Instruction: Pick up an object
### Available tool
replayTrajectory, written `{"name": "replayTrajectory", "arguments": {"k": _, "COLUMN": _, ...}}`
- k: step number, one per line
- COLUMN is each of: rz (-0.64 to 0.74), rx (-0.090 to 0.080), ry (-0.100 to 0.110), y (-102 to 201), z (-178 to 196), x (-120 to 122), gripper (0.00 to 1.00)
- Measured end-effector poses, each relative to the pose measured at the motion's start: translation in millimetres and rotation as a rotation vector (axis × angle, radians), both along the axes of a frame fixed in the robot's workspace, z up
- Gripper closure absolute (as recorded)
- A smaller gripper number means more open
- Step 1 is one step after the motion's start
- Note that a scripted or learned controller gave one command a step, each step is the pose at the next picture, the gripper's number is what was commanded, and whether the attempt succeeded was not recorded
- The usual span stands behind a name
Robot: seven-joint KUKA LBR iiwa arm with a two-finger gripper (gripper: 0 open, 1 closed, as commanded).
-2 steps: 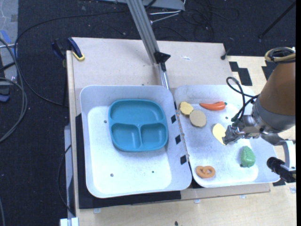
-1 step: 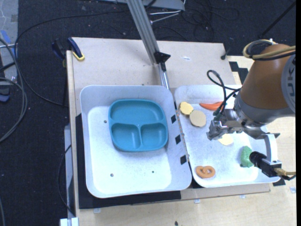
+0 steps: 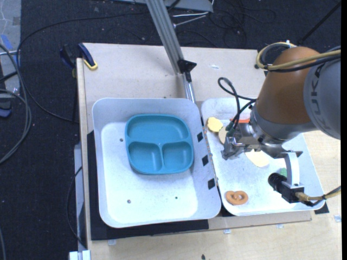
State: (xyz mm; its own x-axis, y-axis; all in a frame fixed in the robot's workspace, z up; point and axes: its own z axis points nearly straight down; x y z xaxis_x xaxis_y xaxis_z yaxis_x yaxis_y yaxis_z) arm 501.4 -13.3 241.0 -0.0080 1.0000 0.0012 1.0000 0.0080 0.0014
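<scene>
Letters "KU" on grey arm [image 3: 325, 99] above right bin [image 3: 312, 169].

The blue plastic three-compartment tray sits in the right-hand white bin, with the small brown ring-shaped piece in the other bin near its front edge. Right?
Not quite. The camera view shows the blue plastic three-compartment tray in the left-hand white bin, not the right. The small brown ring-shaped piece lies in the other bin, the right-hand white bin, near its front edge, as you said.

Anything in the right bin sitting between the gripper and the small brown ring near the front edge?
Nothing visible does. The gripper hangs over the right bin, and bare bin floor lies between it and the brown ring. The pale yellow pieces lie off that path.
</scene>
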Motion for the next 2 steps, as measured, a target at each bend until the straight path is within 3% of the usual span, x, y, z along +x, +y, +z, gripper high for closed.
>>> {"name": "replayTrajectory", "arguments": {"k": 2, "rz": 0.001, "rx": 0.001, "ry": 0.0, "y": 103.3, "z": 0.5, "x": 10.9, "gripper": 1.0}}
